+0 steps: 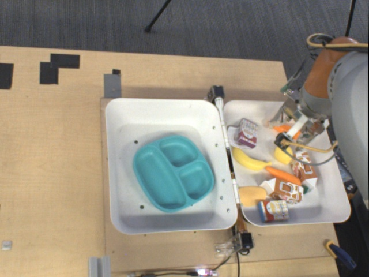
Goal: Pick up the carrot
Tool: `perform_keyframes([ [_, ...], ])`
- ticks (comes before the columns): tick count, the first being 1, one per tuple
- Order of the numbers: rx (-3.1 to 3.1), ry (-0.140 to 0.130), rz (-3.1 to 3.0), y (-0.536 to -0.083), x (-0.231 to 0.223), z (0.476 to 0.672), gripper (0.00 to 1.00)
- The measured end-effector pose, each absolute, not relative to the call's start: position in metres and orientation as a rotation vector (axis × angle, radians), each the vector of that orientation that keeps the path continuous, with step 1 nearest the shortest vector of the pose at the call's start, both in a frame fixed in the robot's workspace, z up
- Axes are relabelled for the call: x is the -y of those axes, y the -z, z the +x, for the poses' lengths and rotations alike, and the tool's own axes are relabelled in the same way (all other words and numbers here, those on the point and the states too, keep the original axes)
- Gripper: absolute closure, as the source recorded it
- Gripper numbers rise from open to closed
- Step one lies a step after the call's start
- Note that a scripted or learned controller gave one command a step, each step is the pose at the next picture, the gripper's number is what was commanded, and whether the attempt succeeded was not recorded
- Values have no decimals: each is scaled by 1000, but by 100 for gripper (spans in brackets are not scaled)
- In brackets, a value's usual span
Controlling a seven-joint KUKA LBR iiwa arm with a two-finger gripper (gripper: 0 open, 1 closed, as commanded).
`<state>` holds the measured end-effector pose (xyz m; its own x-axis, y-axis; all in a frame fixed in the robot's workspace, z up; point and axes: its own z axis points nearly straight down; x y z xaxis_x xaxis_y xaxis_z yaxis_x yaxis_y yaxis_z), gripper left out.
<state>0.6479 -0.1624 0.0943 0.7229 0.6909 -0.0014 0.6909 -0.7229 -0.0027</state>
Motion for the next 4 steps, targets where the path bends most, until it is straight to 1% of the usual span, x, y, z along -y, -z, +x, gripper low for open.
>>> perform_keyframes([
  [1, 1065, -1, -2955, -84, 166, 602, 0],
  [2, 838, 3, -3028, -85, 140, 597, 0],
  [3, 849, 8, -3027, -86, 124, 508, 0],
  [4, 1222, 25, -2909, -87, 102, 493, 0],
])
